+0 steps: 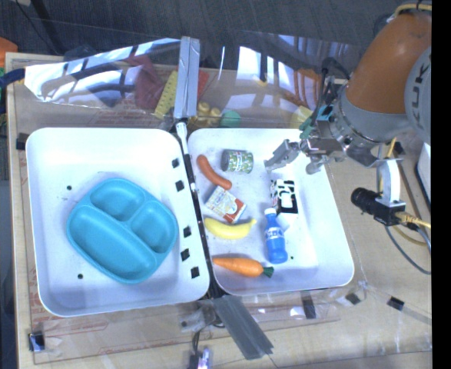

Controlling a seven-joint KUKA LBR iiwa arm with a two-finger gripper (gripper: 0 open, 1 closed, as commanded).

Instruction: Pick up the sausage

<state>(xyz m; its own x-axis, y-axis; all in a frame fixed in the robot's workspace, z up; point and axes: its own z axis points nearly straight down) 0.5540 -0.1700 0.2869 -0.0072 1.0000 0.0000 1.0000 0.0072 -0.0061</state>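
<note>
Nearest the desk's front edge, within the right bin (329, 271), lies a carrot (239, 266), tapered and matte orange with a green stub. Behind it come a curved yellow banana (228, 227), a blue bottle (274, 238) with a white cap, and a flat printed packet (223, 204). A blue three-compartment tray (123, 228), smooth moulded plastic, sits in the left bin (44, 175). Farther back, hard by the divider between the bins, the sausage (213, 172) lies as a slim, glossy red-brown cylinder set on a diagonal; a squat greenish can (237, 161) stands just beside it. Toward the right bin's far right corner the pincer (296, 154) hangs above the floor, fingers apparently spread, nothing between them. A sound grasp would probably straddle the sausage across its short axis at mid-length, staying clear of the can and the divider.
</note>
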